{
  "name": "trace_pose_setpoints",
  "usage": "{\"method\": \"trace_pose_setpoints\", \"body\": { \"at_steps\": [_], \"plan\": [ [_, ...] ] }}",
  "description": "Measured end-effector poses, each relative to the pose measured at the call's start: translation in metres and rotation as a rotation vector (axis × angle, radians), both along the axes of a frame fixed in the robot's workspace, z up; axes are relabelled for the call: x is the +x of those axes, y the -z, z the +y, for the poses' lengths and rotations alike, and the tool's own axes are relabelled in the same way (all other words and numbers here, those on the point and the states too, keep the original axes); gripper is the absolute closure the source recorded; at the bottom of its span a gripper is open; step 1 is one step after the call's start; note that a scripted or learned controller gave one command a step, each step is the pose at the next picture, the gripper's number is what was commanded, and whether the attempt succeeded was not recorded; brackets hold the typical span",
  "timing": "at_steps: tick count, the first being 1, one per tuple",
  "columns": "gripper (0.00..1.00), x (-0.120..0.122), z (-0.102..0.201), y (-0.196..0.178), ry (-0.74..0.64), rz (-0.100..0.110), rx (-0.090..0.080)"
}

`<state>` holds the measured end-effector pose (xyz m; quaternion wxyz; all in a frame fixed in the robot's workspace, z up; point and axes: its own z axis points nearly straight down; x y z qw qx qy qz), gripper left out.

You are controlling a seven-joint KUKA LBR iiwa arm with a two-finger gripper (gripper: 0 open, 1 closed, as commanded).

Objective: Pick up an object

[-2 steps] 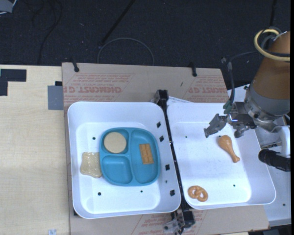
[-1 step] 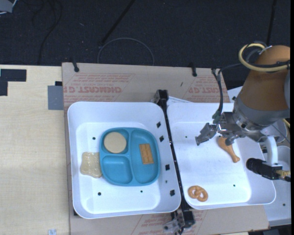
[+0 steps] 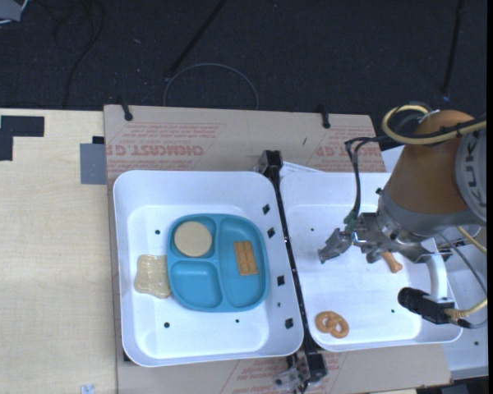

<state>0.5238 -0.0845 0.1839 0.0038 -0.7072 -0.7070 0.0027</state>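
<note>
A: Where is the arm [image 3: 431, 179]?

B: It reaches in from the right and hangs over the right bin [image 3: 366, 335]. Its gripper [image 3: 335, 247] sits low above the bin's middle, toward the divider between the two bins.

A: Is it holding anything?

B: I cannot tell whether it is open or clenched, and I see nothing caught in it. A small orange piece [image 3: 391, 262] shows just beside the wrist hardware, but I cannot make out what it is.

A: And what is there to pick up?

B: In the right bin, a pretzel [image 3: 333, 324] lies near the front left corner, well apart from the gripper. The left bin [image 3: 140, 220] holds a blue divided tray [image 3: 201, 290]. A round tan cracker [image 3: 192, 238] lies in the tray's upper left compartment, and an orange rectangular wafer [image 3: 245, 258] lies in the right one. A pale, bumpy slice [image 3: 153, 276] lies on the bin floor, touching the tray's left edge.

A: What is beneath the bins?

B: A cardboard sheet [image 3: 230, 138] with red printing, on a light wooden bench [image 3: 41, 261].
</note>
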Motion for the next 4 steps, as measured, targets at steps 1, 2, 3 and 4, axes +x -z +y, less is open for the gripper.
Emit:
{"method": "trace_pose_setpoints", "body": {
  "at_steps": [1, 2, 3, 4],
  "plan": [
    [0.00, -0.001, 0.004, 0.064, -0.001, -0.001, 0.000],
    [1.00, -0.001, 0.001, 0.051, 0.007, -0.002, 0.000],
    [1.00, 0.004, 0.001, -0.011, -0.001, -0.012, -0.002],
    [1.00, 0.004, -0.001, -0.021, 0.001, -0.008, -0.001]
  ]
}}
